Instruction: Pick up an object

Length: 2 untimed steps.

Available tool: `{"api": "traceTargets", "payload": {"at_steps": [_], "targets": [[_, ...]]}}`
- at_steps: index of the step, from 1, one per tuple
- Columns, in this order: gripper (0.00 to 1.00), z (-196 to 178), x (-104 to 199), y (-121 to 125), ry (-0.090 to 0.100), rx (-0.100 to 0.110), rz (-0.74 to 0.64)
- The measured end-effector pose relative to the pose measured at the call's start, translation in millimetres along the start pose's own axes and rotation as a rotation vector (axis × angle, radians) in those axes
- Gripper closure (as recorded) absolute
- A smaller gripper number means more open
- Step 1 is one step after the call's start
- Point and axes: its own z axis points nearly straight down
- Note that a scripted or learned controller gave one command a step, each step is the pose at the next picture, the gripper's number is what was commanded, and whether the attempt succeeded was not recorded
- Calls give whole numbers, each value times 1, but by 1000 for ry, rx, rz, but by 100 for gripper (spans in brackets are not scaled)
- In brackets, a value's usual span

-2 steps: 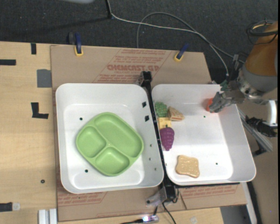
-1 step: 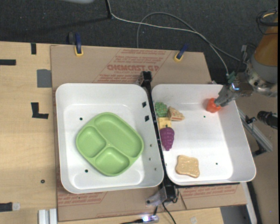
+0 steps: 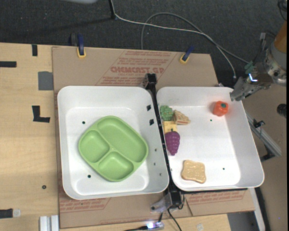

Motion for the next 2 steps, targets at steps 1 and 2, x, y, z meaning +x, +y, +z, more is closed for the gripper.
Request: {"api": "traceTargets", "payload": {"at_steps": [1,2], "targets": [[100,20,50,-5,3,8,-3],[100,27,105,-23,3,8,-3]]}}
